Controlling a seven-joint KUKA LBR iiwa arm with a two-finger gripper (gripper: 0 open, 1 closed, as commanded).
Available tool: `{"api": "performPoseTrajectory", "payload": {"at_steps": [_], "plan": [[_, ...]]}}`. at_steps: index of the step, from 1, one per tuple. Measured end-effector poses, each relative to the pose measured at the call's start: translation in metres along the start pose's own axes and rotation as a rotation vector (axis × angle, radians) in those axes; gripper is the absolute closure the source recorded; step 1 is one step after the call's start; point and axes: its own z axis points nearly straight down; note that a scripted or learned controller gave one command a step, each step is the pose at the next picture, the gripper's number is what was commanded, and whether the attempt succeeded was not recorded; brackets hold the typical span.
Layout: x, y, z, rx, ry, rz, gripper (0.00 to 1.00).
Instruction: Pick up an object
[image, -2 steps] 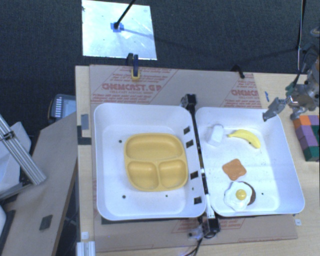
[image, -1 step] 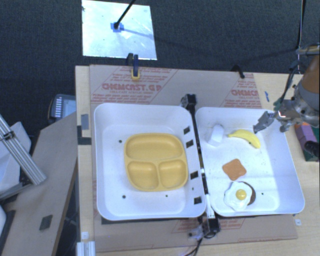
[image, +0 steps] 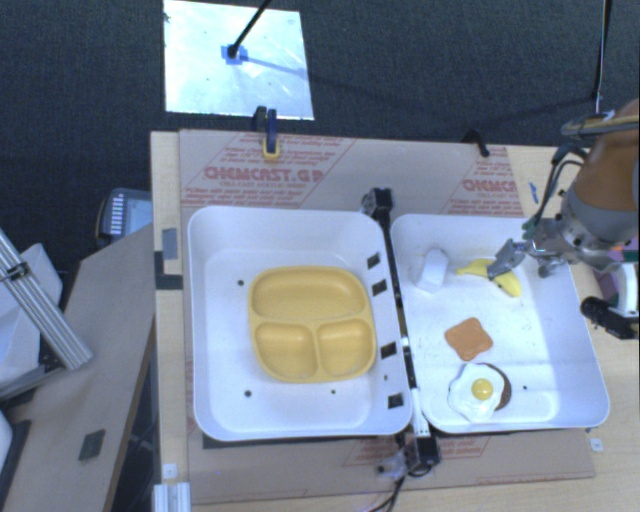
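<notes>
In the right bin (image: 570, 400) lie a yellow banana (image: 497, 274), a small white piece (image: 433, 268), an orange toast slice (image: 468, 338) and a fried egg (image: 478, 391) on a dark base. My gripper (image: 522, 256) hangs low at the bin's far right, just above the banana's right end, with the orange-banded arm (image: 605, 175) behind it. Whether it touches the banana is unclear.
The left bin (image: 215, 250) holds a yellow three-compartment plate (image: 308, 322). A black divider with clips (image: 392, 310) runs between the bins. A yellow clamp (image: 270, 140) sits at the bench's far edge, and black equipment (image: 612, 315) juts in at the right.
</notes>
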Motion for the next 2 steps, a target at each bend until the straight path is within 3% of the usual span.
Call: {"api": "performPoseTrajectory", "payload": {"at_steps": [1, 2], "plan": [[-0.002, -0.002, 0.042, 0.000, 0.000, 0.003, 0.00], [-0.002, 0.000, 0.028, -0.006, -0.002, 0.003, 1.00]]}}
